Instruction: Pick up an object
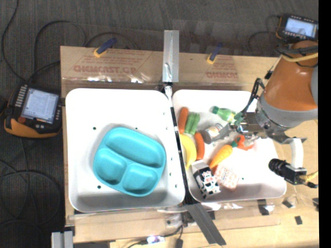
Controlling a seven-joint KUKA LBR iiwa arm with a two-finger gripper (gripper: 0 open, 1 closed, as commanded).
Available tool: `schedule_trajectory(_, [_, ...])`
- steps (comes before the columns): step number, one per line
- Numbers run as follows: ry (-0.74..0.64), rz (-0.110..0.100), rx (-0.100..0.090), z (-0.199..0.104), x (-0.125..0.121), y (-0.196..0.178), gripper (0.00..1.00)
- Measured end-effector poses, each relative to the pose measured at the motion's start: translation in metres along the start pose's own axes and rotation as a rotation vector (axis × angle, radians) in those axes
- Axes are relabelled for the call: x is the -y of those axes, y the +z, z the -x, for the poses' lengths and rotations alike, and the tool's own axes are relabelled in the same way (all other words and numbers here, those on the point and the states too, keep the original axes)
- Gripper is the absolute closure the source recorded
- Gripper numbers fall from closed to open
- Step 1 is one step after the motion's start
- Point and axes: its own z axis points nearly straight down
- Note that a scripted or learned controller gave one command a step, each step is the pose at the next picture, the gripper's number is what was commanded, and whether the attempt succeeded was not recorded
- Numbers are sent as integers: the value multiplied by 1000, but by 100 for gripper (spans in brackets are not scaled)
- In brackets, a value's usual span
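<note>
The right bin (258,190) holds several toy items. Along its left side lie an orange carrot (183,119), a green vegetable (192,123), a yellow banana (189,148) and another orange piece (199,144). A green bottle (223,112) lies at the back and a grey can (211,134) near the middle. A second carrot (222,156), a pink packet (226,177) and a black-and-white carton (206,181) lie toward the front. My gripper (239,132) hangs low over the bin's middle, just right of the can, with a small red piece (246,143) under it.
The left bin (83,107) contains a blue divided plate (129,160). A metal divider (171,56) runs between the bins at the back. A black camera part (282,168) sticks out by the right bin's front right rim.
</note>
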Motion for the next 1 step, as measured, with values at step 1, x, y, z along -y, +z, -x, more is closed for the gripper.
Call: schedule_trajectory(1, [-117,16,2,5,-23,129,0])
